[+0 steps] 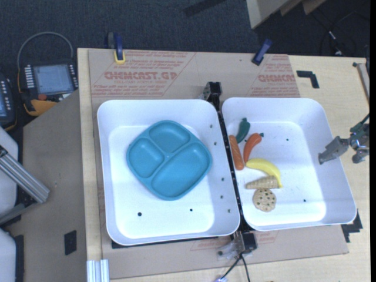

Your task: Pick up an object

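Nearest the lens, at the bottom edge of the bench, a black clamp [245, 241] with trailing cable sits at the seam between the two bins. Gripper [333, 150] enters at the far right, over the right rim of the right bin [305, 113]; grey finger hardware visible, but whether it is apart or together cannot be told at this angle, and nothing is seen between the fingers. It hangs well apart from the objects, which cluster in the left half of that bin: a dark green pepper [242, 127] at the top, an orange carrot [252, 144] just below it, a hot dog [237, 152] along the left wall, a yellow banana [264, 168] beneath the carrot, a tan cracker-like piece [261, 184] touching the banana's underside, and a round cookie [264, 200] lowest. Bare white floor lies between gripper and this group. Left bin [117, 122] holds a blue sectioned plate [169, 158], lying flat near centre. Both bins rest on a brown paper-covered board [176, 69] printed with red lettering, clipped at its top edge by a yellow-and-blue clamp [118, 48] and a blue clamp [261, 51]. Dark carpet [147, 10] surrounds the bench; a pendant with a screen [51, 78] lies at left.
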